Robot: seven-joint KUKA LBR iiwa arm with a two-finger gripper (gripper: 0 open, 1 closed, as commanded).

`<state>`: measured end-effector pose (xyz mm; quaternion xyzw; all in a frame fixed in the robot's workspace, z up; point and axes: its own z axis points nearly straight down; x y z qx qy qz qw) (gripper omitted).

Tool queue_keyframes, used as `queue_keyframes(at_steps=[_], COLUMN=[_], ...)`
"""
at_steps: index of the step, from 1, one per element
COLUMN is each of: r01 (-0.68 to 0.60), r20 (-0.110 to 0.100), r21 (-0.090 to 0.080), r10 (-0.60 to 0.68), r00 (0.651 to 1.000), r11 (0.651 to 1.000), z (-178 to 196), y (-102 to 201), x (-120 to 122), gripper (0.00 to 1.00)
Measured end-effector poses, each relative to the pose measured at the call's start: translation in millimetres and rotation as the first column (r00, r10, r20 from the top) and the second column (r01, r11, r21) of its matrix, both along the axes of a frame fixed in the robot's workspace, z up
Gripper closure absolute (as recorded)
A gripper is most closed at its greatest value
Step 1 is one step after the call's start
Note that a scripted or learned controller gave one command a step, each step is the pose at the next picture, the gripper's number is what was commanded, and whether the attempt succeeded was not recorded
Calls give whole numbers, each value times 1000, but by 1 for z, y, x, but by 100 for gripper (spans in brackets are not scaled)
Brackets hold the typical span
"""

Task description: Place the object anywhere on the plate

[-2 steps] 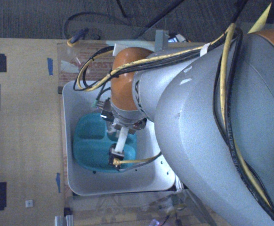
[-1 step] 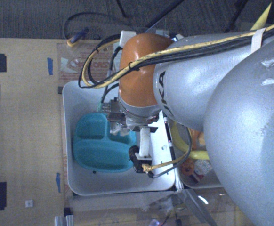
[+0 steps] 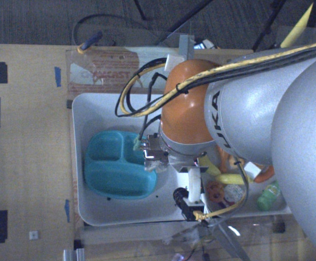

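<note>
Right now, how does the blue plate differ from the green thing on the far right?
The teal plate is broad, flat and split into compartments; the green object is small and rounded. The plate lies in plain sight left of the arm; the green object is partly hidden beneath it. Both sit in white bins.

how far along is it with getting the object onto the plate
Done: nothing visibly on the teal plate yet. In hand: the end effector hangs at the plate's right rim; what it carries is hidden. Left: the placing itself; loose items lie right of the wrist.
</note>
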<state>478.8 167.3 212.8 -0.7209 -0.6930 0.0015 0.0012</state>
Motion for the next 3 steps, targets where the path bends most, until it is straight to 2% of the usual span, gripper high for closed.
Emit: queue_keyframes(at_steps=[1,2,3], r01=[0,-40,-40], r20=[0,4,6], r21=[0,0,0], r10=[0,40,40], r00=[1000,999,999], r11=[1000,999,999], z=[0,57,66], y=[0,-15,-15], x=[0,5,6], gripper=[0,0,100])
